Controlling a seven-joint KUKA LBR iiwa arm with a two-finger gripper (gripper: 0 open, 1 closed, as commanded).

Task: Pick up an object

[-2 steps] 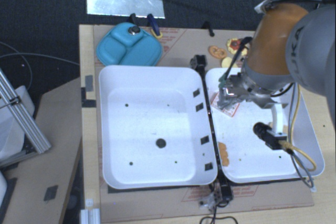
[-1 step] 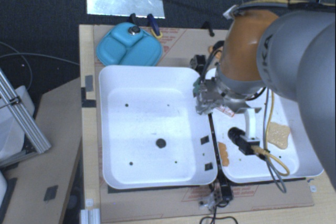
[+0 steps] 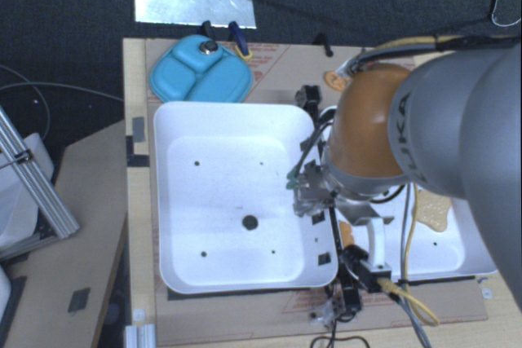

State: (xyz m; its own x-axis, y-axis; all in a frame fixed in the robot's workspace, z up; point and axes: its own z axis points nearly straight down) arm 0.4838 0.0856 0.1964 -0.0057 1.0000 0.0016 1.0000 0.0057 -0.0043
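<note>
Your arm hangs low over the seam between the two bins, and its bulk hides most of the right bin from you. The tool sits at about the rim the bins share; whether it is open or closed on anything, you cannot tell, because the wrist and cabling cover it.

Candidates for the pick lie in the right bin: a tan, flat object shows just past the arm, and a small orange piece peeks out beside the cables below the wrist. The left bin carries nothing you could lift apart from what looks like a dark spot on its floor (probably a fixing or a hole, not an object).

What could go wrong: the tool is so close to the dividing rims that a descent here may strike a bin wall, or close on plastic instead of an object. The loose cables near the wrist could snag the bin's edge. With the targets hidden, a miss would also be hard for you to spot.

As for writing, large pale letters run along the arm's grey casing, likely the maker's name, only partly readable. Reddish print marks the cardboard on the worktop, too small to read. A blue lidded container sits behind the bins.
</note>
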